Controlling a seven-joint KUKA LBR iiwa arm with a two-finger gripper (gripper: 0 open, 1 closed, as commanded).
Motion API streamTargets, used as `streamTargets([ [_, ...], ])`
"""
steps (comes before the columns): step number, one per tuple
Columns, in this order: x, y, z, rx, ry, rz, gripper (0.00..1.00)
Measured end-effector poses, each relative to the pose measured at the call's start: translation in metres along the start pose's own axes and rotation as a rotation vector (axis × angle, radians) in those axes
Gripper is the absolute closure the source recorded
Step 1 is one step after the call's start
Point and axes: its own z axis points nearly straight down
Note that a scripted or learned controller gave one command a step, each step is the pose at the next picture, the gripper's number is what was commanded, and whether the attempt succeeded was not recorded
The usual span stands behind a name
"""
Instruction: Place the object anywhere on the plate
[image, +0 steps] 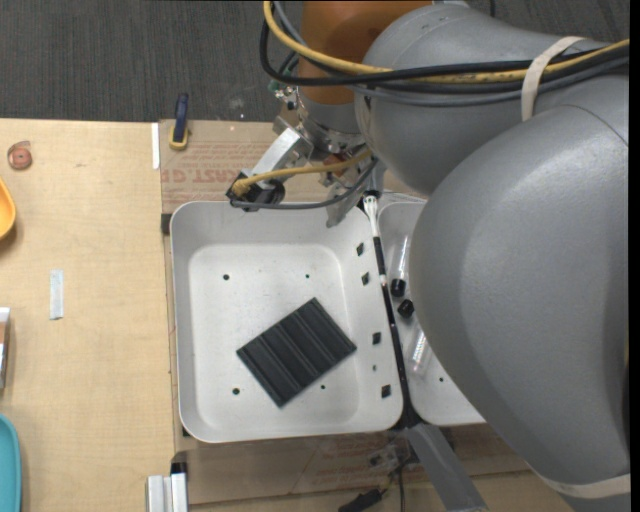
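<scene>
While the grey arm (520, 250) bulked over the right bin (440, 400) and hid most of it, the left bin (190, 330) lay open to view. A dark ribbed plate (296, 351) lay tilted on its floor, right of centre; the gripper's state could not be told.

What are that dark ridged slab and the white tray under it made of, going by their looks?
The dark ridged slab looks like matte black rubber or plastic: parallel grooves run along it and it gives no shine, though which of the two is unclear. The white tray looks like smooth moulded plastic with a soft sheen, judging by its rounded corners, curved walls and small holes in the floor.
</scene>
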Motion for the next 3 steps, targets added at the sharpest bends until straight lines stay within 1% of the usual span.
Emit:
streamTargets([
  [1,-0.001,0.001,-0.007,0.0,-0.003,0.0,1.0],
  [2,-0.075,0.018,-0.039,0.001,-0.002,-0.209,1.0],
  [3,-0.158,0.007,-0.063,0.001,-0.002,-0.455,1.0],
])
